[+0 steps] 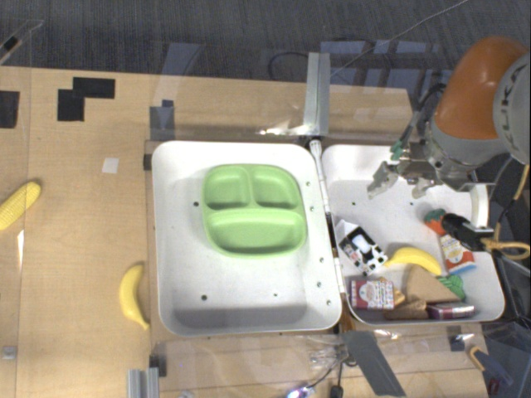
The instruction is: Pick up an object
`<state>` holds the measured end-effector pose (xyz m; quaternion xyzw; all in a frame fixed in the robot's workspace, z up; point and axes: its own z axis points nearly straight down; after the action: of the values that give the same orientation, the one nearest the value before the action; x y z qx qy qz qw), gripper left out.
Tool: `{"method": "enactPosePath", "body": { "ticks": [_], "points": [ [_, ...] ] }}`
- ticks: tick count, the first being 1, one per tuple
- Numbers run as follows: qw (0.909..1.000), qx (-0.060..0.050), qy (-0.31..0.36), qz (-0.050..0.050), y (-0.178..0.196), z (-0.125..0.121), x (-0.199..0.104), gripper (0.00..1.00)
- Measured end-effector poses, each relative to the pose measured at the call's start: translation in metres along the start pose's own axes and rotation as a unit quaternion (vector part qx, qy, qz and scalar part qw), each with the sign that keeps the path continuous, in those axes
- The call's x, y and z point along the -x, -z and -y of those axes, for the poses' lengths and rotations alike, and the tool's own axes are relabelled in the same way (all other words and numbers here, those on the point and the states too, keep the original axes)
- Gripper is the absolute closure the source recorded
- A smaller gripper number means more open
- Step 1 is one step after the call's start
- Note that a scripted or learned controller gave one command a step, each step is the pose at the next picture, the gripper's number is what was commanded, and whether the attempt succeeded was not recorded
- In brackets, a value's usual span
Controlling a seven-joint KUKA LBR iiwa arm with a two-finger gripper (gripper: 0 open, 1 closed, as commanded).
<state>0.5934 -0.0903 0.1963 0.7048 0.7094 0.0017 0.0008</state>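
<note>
Look at the right bin (348, 168). Your pincer (400, 181) hangs over its top part, at about one o'clock from the middle of the picture. Its two fingers are spread apart and pinch nothing.

The toys lie in a heap at the bin's five o'clock corner. A good one to grab is the yellow banana (415, 259). It sits between the black-and-white toy (362, 247) and the red and green packet (455, 251), well apart from the pincer. It is probably light and a bit smooth, so it may slip. Take it across its fat middle, not the thin tips.

The green tray (253, 207) rests in the left bin (174, 247).
</note>
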Motion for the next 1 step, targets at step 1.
{"method": "enactPosePath", "body": {
  "ticks": [1],
  "points": [
    [0.9999,0.005,0.016,0.001,-0.1064,0.0323,0.0355,0.00]
  ]
}}
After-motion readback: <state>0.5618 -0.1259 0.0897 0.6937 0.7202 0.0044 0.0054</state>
